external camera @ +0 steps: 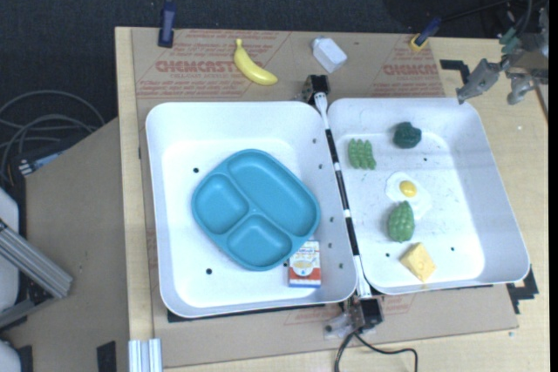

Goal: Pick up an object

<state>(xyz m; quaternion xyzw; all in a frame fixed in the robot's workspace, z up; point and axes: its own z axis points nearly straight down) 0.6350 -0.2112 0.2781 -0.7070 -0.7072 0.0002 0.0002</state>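
The claw (pixel 493 83) sits at the upper right, above the bench's (pixel 209 61) far right corner and just outside the back rim of the right bin (pixel 475 179). Its two grey fingers are spread wide, with nothing between them.

All the loose objects in the right bin lie down and to the left of the claw, well apart from it. Nearest is a dark green, knobbly broccoli piece (pixel 406 134) near the bin's back. To its left lies a lighter green, ridged piece (pixel 362 154). Below them sits a fried egg (pixel 404 186), white with a yellow yolk. Just below that is a green, bumpy oval piece (pixel 401 222), and nearest the front rim a yellow cheese wedge (pixel 418 261).

The left bin (pixel 174 152) holds a blue divided plate (pixel 254 208) and a small carton (pixel 305 266) touching the plate's front edge. A yellow banana (pixel 253 65) lies on the bench behind the left bin.
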